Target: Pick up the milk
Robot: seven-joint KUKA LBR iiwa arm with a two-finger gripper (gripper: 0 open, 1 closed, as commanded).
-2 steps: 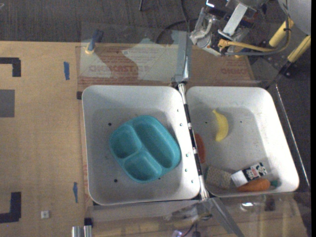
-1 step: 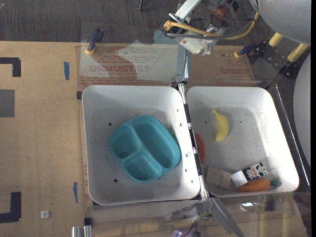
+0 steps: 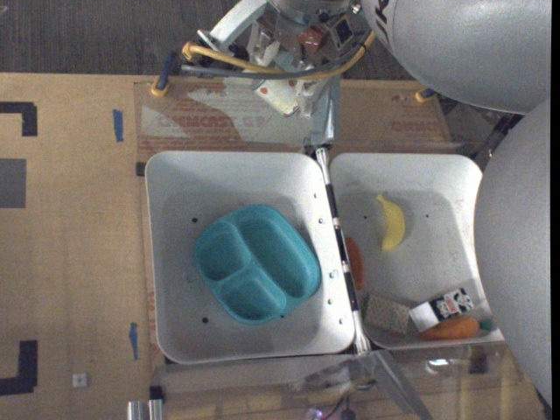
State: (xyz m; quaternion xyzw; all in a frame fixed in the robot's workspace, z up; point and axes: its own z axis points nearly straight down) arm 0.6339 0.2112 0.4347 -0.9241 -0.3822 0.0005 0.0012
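Wooden counter (image 3: 79, 234) bearing two bins; pincer (image 3: 293, 59), grip state indiscernible, is hovering far from the milk carton (image 3: 442, 309), which is lying wedged against a carrot (image 3: 455, 328).

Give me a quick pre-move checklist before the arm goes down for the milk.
1. Milk located: ok. The milk carton lies on its side near the front edge of the right bin.
2. Room around it: not ok. A carrot lies against its front side and a flat speckled piece sits at its left end.
3. Tool position: not ok. The tool is above the back of the bench, outside both bins, far from the carton.
4. Tool finger state: cannot tell.
5. Straight path down: cannot tell. The arm's grey body overlaps the bin's right side.
6. Other items: ok. The banana and teal plate lie apart from the carton.
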